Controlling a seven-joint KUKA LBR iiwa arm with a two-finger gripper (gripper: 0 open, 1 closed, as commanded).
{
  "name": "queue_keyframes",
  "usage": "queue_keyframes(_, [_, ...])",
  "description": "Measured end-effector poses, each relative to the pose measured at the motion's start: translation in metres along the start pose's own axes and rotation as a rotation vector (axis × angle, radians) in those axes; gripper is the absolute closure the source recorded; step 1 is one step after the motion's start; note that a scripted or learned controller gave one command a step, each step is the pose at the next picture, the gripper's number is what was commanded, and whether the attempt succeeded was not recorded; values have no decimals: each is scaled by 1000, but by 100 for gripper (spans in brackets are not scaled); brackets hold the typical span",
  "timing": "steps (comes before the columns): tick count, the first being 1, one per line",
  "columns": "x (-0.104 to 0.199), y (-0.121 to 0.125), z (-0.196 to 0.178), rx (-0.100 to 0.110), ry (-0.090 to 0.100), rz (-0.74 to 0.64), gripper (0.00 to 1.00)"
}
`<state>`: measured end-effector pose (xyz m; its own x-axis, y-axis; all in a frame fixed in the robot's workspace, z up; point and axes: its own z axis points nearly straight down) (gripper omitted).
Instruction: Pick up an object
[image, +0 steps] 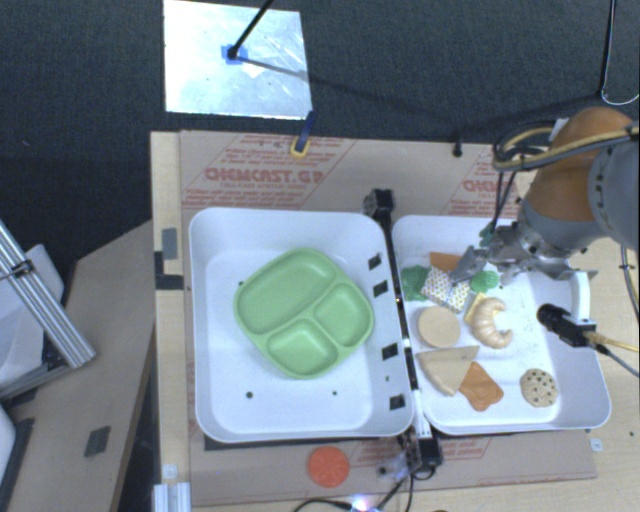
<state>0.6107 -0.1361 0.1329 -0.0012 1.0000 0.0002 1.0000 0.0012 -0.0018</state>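
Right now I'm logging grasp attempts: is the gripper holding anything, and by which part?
It cannot be told. The gripper is low over the speckled white block in the right white bin.

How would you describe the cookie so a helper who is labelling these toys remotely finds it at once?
Look in the right-hand white bin, at its near right corner. The cookie lies there alone, right of the orange wedge. It is the one round tan piece with dark specks; the plain disc has none.

The arm (590, 185) is grey metal with a broad, rounded orange band above the wrist; black and yellow cables loop beside that band, and the gripper (470, 268) at its tip is a darker grey, angular block
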Motion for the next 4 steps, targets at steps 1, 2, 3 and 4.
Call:
queue_keyframes(1, [1, 3, 46, -6, 4, 0, 0])
queue_keyframes(2, [0, 6, 31, -18, -1, 0, 100])
queue_keyframes(3, [2, 11, -34, -10, -2, -4, 100])
queue_keyframes(4, [2, 13, -89, -9, -2, -4, 100])
